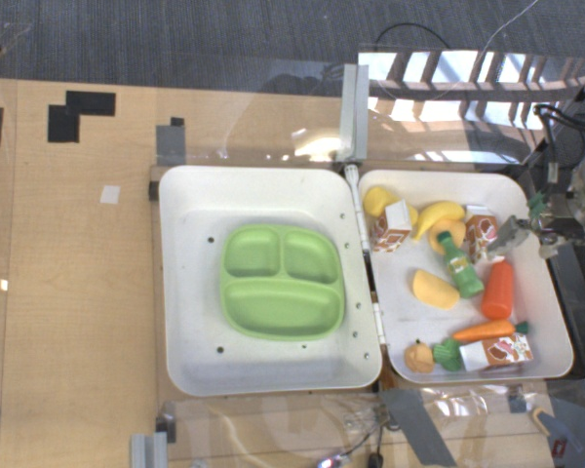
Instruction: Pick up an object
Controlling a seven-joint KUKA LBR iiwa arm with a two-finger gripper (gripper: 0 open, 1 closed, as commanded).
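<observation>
**Choosing one toy from a crowded bin**

We take the green bottle-shaped toy with a label (pixel 458 264) as our landmark — it lies tilted near the middle of the right-hand shallow white plastic bin (pixel 556 344). Just right of it stands the plump orange-red plastic carrot (pixel 498 290), and left of it, a little apart, the pale yellow wedge-shaped toy (pixel 434 289). Above it, the yellow plastic banana (pixel 435 216) and two small red-and-white cartons crowd together.

The pincer (pixel 512 234) hangs up and to the right of the bottle, close over the carton beside the carrot's top; we cannot tell how it is set, and nothing is visibly held.

We judge the yellow wedge the cleanest target — it has bare floor all round it. If we go for the carrot, we should come straight down, spanning its narrow width, so the bottle is not nudged. The green three-compartment plate (pixel 282 283), far left of the bottle, needs no attention.
</observation>
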